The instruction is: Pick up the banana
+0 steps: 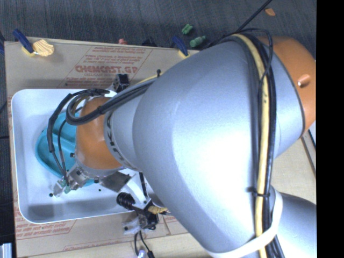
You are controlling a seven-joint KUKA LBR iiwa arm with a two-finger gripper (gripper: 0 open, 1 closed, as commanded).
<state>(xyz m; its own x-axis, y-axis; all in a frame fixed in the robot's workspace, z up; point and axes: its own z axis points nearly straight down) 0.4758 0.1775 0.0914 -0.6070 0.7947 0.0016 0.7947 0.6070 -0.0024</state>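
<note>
The grey arm (pixel 215 144) fills most of the camera view, its bulk reaching in from the right and covering much of the tabletop (pixel 102 63). Its orange band (pixel 94 138) sits above the wrist, low over the left white bin (pixel 24 160), with black cables looping around it. Under the wrist lies a blue object (pixel 48 149) — partly hidden by the arm. The tool (pixel 63 186) points down toward the bin floor near the blue object's lower edge; whether it is open or closed cannot be told, since the wrist hides most of it. The banana cannot be made out in the bin — the arm covers much of it. A small yellow item (pixel 44 48) lies on the tabletop's far left corner.
</note>
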